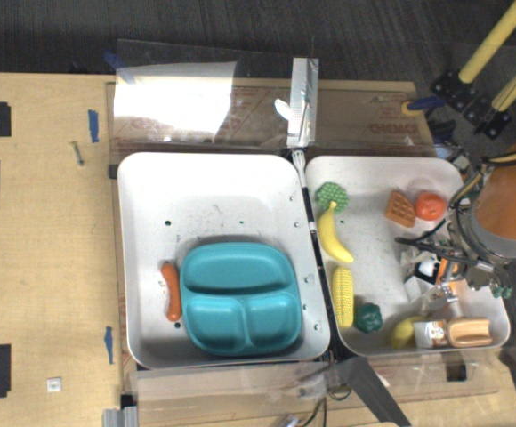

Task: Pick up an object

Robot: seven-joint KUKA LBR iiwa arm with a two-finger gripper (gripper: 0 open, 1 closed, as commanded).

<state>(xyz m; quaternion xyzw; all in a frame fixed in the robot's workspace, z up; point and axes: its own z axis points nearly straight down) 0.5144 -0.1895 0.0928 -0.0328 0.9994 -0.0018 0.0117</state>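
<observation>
While the arm hangs over the right bin, I see the hand low by its right wall | grip state: cannot tell | nearest: bread roll just below, lemon beside | banana well left

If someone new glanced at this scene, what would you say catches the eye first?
The big teal divided tray fills the left bin, an orange hot dog beside it. In the right bin, a banana and a corn cob lie near the divider, while the arm's orange band looms over the right edge.
</observation>
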